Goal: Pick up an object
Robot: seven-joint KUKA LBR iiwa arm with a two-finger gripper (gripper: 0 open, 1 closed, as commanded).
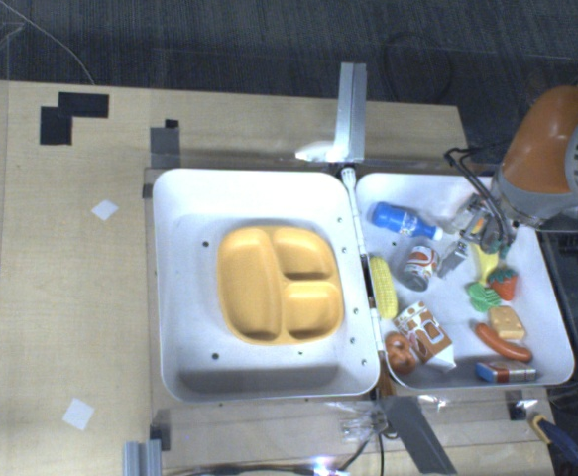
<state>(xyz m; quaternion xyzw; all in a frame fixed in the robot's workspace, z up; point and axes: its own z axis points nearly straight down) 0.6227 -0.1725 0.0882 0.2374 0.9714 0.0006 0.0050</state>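
The gripper (470, 228) is down in the right bin (556, 296), near its far right side, and honestly it's too small and cluttered there to tell whether it's got anything. The arm (551, 162) comes in from the right edge with its orange band up top. Right by the gripper, just to its left, is one silvery can (417, 264) lying on its side, and above-left of that one blue bottle (404, 218), also lying down. Just below and right of the gripper sits one banana (488, 259), then one strawberry (505, 283) touching some green veg (483, 295). Further toward the near edge: one cheese wedge (508, 321), one hot dog (503, 344) and one small blue and red tube (505, 372) along the near wall. On the bin's left side there's one corn cob (383, 286) along the divider, one printed carton (423, 329) and one pretzel (401, 352) beside it. The left bin (184, 266) has a single yellow tray (277, 284) with three compartments, well apart from the gripper. Both bins sit on a wooden bench (60, 286).
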